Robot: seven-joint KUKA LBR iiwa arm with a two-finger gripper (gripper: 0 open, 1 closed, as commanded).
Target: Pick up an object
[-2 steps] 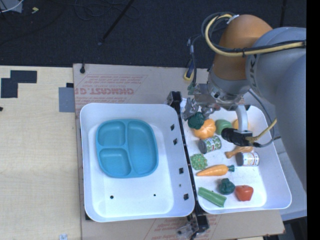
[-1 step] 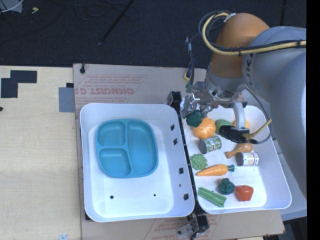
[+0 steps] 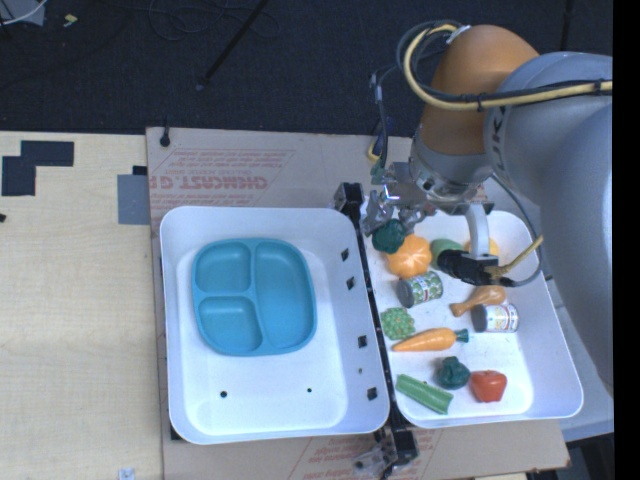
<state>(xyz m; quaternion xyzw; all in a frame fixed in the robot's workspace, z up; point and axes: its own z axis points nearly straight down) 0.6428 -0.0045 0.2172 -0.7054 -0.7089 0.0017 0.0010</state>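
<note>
My gripper hangs over the far left corner of the right bin, just above a dark green vegetable. Nothing shows as held in it. Beside that vegetable lies an orange pumpkin, with a green-labelled can below it. Nearer the front are a bumpy green ball, a carrot, a green cucumber, a dark broccoli piece and a red pepper. A brown drumstick and a small white can lie to the right.
The left bin holds a blue divided plate. The grey arm with its orange band covers the right bin's far right side. A black divider runs between the bins, and cardboard lies under them.
</note>
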